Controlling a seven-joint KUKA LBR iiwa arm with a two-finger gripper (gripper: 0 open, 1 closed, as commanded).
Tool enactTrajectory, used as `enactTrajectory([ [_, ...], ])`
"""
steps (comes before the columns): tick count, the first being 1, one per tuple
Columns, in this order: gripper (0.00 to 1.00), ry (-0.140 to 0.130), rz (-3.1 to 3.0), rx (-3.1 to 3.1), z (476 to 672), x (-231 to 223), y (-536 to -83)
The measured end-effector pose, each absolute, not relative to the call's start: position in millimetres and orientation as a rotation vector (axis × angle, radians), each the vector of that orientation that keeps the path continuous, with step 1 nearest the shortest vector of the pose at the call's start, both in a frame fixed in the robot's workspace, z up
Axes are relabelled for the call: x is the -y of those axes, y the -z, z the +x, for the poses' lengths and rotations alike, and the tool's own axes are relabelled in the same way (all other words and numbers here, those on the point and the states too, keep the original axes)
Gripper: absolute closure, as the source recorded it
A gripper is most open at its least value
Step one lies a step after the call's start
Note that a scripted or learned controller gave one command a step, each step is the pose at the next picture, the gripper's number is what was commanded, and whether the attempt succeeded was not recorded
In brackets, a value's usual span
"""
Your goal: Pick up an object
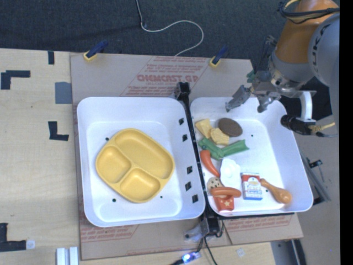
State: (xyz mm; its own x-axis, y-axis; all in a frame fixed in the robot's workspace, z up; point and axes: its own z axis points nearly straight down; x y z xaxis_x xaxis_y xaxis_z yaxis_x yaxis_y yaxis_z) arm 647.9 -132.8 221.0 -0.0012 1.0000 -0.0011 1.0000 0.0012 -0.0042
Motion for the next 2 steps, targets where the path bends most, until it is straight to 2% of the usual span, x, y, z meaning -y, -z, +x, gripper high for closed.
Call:
enactTrajectory([
  [2,0.0,-0.005,-2.217,2.224,659.3,136,-101],
])
